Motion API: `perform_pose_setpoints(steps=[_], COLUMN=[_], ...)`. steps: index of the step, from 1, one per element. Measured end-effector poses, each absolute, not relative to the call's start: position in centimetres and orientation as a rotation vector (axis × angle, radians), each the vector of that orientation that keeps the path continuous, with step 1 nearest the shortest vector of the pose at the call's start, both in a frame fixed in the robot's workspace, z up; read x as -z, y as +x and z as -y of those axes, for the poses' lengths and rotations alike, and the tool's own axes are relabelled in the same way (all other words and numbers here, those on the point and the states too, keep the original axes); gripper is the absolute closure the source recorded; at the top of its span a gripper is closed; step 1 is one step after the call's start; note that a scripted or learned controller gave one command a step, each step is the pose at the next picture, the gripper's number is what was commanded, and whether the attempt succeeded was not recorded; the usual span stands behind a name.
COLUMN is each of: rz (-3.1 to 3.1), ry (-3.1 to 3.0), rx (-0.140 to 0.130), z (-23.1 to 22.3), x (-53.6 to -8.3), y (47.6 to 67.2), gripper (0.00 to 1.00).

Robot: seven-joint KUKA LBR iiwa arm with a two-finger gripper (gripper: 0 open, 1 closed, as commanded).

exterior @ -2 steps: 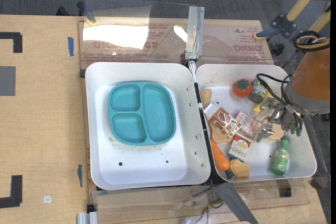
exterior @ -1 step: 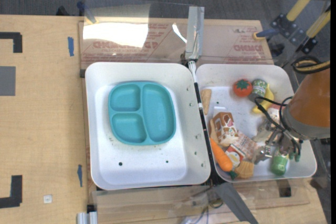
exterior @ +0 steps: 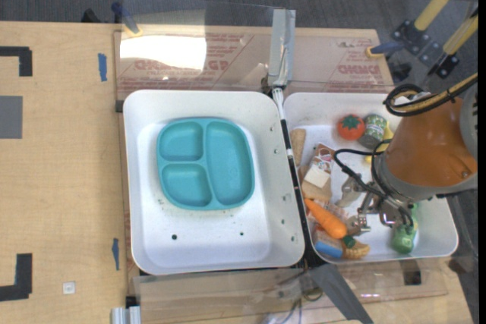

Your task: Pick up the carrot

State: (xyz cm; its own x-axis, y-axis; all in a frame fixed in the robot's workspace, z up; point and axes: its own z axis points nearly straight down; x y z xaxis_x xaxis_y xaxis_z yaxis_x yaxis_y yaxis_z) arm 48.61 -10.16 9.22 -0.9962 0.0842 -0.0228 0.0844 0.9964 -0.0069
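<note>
The carrot (exterior: 326, 219) lies in the right bin (exterior: 440, 239), toward its front-left corner, slanting from the left wall down to the front edge, green top at the lower end. It sits in a crowd: a tan block (exterior: 316, 180) just behind it, a blue piece (exterior: 328, 246) and a yellowish piece (exterior: 357, 247) touching or nearly touching its front end. The gripper (exterior: 370, 210) hangs just to the right of the carrot's lower half, low over the bin floor; whether its jaws are spread or closed cannot be told, since the metal parts blur together and the arm's orange band (exterior: 429, 152) covers much of the wrist. Nothing is visibly between the fingers

The main risk, as I judge it, is a miss to the side: closing from here may catch the clutter at the front edge or push the carrot against the left wall. Being tapered and smooth, it could also squirt out of a pinch near its thin end. The green pepper (exterior: 403, 237) near the front-right corner and the tomato (exterior: 350, 127) at the back look safely clear
</note>
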Motion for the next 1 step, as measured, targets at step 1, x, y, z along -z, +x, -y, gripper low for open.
perform_pose_setpoints(steps=[1], rz=[-3.107], ry=[0.293], rx=[0.012], z=[9.98], x=[-9.22], y=[48.52], gripper=[1.00])
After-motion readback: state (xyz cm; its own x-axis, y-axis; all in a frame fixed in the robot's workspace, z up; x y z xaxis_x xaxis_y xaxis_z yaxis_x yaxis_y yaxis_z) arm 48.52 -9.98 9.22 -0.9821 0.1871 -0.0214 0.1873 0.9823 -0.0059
